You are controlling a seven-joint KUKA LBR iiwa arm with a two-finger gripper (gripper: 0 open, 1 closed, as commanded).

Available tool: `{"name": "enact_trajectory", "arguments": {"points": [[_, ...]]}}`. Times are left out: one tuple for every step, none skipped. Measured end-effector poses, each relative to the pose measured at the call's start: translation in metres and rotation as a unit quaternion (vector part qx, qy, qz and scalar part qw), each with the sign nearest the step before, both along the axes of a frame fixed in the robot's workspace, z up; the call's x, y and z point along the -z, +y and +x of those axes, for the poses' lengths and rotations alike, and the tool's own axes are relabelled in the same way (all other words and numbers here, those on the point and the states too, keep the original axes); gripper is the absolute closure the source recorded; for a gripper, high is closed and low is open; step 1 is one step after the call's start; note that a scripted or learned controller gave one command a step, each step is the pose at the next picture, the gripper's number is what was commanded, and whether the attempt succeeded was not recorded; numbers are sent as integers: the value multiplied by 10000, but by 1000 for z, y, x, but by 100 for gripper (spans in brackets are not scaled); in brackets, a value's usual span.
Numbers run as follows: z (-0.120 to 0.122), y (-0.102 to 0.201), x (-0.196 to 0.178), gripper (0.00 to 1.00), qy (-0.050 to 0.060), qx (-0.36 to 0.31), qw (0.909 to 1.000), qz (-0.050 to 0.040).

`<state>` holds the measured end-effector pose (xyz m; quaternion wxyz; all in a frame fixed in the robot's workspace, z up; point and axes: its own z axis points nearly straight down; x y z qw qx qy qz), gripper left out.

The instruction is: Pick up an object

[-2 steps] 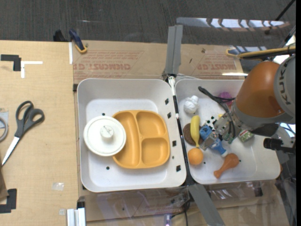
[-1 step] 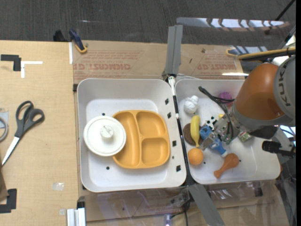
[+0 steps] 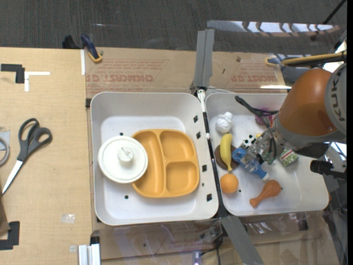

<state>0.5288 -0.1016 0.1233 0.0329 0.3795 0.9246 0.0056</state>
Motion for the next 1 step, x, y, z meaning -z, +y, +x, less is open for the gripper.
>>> {"name": "enact_trajectory", "arguments": {"points": [[7,42,-130,100,306,1158,9927,102]]}}
